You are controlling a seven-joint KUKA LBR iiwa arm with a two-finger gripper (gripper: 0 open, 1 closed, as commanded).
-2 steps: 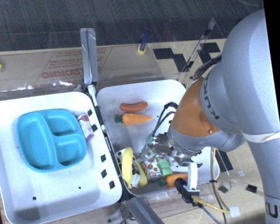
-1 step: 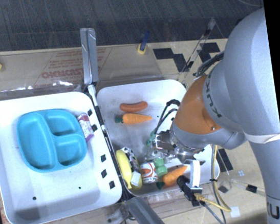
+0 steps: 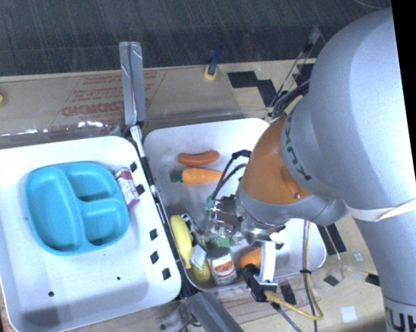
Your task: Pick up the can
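Crowding is the worry: the can (image 3: 222, 265) stands upright at the near edge of the right bin (image 3: 161, 146), pressed between a smooth yellow banana (image 3: 182, 242) on its left and something round and orange (image 3: 249, 257) on its right. The tool (image 3: 228, 224) hangs just above; whether it is apart or together, I cannot tell. A slick metal cylinder could easily tip or slide. A blue plastic tray (image 3: 75, 207) sits in the left bin (image 3: 5, 251).
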